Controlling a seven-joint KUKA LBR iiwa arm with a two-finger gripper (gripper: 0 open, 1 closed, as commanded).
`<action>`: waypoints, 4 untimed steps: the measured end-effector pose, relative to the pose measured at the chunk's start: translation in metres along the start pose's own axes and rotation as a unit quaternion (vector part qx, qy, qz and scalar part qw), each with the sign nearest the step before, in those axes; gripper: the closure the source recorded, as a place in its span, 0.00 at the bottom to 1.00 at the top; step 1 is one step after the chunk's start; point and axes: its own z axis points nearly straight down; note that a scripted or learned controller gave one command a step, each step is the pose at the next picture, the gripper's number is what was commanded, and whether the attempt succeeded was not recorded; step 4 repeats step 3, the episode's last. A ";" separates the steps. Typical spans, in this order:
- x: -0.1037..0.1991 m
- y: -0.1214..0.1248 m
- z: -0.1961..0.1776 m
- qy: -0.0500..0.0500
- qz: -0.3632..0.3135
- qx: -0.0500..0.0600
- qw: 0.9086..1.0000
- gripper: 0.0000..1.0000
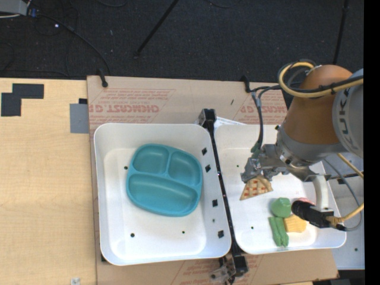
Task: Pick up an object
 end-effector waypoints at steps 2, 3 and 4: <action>0.078 0.045 -0.007 0.000 0.000 0.000 1.000 1.00; 0.128 0.072 -0.014 0.000 -0.001 -0.001 1.000 1.00; 0.128 0.072 -0.014 0.000 -0.001 -0.001 1.000 1.00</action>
